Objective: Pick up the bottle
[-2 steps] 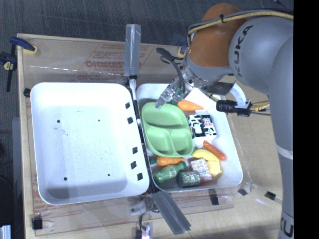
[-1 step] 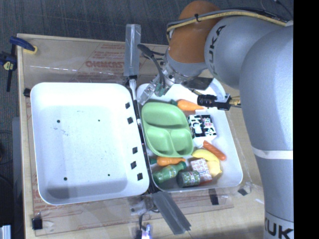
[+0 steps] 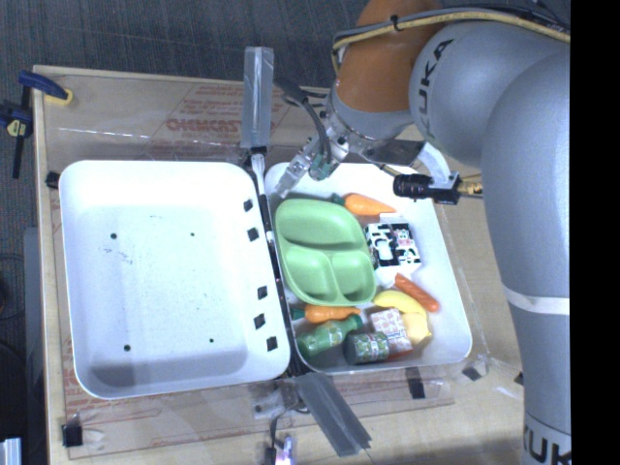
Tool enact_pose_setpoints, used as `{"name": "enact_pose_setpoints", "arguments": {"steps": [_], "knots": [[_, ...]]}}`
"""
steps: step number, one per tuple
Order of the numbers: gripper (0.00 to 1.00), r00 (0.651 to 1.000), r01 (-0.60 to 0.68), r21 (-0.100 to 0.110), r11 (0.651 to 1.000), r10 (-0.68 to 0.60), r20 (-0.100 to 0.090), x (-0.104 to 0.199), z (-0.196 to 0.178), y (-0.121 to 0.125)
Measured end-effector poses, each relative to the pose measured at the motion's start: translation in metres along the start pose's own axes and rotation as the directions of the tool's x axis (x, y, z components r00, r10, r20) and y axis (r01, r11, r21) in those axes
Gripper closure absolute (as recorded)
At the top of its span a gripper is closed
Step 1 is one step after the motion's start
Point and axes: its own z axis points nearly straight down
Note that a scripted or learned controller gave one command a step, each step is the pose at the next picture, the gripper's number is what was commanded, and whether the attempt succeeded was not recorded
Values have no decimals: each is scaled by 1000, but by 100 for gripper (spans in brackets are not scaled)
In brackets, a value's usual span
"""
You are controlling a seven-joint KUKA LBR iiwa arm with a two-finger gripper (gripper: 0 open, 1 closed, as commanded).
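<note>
At the near edge of the right bin [image 3: 455, 303], the bottle [image 3: 325, 338] lies on its side, green and glossy, just below an orange carrot [image 3: 327, 313] and beside a dark labelled container [image 3: 374, 347]. It looks like light, stiff plastic, smooth and round, so it would likely roll or slip; the middle of its body, taken across its width, seems the safest hold. A green divided tray [image 3: 325, 250] sits above it, and a banana [image 3: 412, 316] to its right. The gripper [image 3: 319, 167] hangs well apart at the bin's far edge; whether it is spread or closed cannot be told, and nothing is seen in it
</note>
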Motion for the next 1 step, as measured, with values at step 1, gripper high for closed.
{"name": "enact_pose_setpoints", "arguments": {"steps": [1], "knots": [[100, 1000, 26, 2, 1000, -26, -3, -1, 3, -6]]}}
